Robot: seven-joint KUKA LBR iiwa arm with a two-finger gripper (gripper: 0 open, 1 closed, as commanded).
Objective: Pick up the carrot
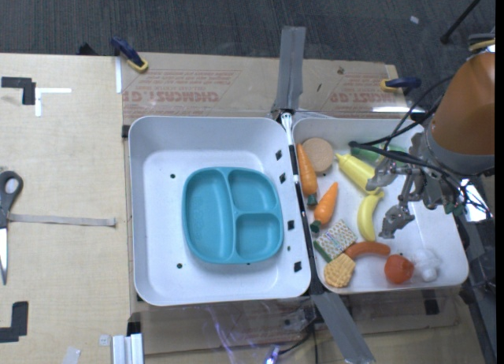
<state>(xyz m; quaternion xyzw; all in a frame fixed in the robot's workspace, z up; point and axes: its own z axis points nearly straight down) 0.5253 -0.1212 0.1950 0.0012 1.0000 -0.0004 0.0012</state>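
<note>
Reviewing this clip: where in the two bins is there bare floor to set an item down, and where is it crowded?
Free: the left bin's white floor ringing the blue divided plate, and the plate's compartments. In the right bin, a patch between the banana and the right wall, under the gripper. Crowded: the right bin's left side, where two carrots, the cracker and the waffle cluster.

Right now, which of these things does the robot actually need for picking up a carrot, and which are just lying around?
For the job:
- carrots and, right bin's left side
- gripper, hanging over that bin
- right bin

Lying about:
- banana
- corn
- sausage
- tomato
- waffle
- blue divided plate in left bin
- scissors
</note>
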